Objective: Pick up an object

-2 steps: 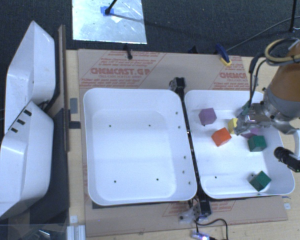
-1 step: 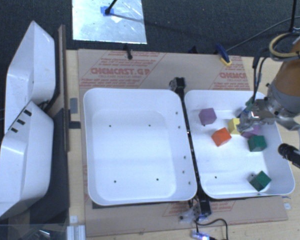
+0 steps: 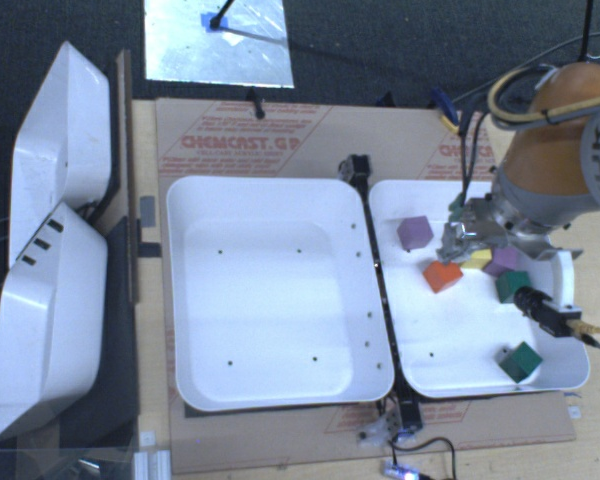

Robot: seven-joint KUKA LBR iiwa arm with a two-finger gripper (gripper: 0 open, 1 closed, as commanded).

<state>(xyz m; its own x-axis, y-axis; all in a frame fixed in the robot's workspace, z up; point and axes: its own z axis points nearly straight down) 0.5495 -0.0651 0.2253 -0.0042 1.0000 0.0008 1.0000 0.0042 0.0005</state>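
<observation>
The right bin [image 3: 420,373] holds several small blocks. An orange block [image 3: 442,276] lies near its middle, with a purple block [image 3: 415,233] up and to the left of it. A yellow block [image 3: 477,260] and a pale purple block [image 3: 505,261] sit close under the arm's wrist. Two green blocks lie further right, one [image 3: 511,285] by the wrist and one [image 3: 521,360] near the bin's front right corner. My gripper [image 3: 459,245] hangs low over the bin, just above the orange and yellow blocks. Nothing visible is held.
The left bin [image 3: 270,298] stands beside the right one, with a black divider [image 3: 380,288] between them. The arm's orange band and grey body [image 3: 555,158] overhang the right bin's far right side. A black connector [image 3: 545,315] juts over its right rim. White housings stand far left.
</observation>
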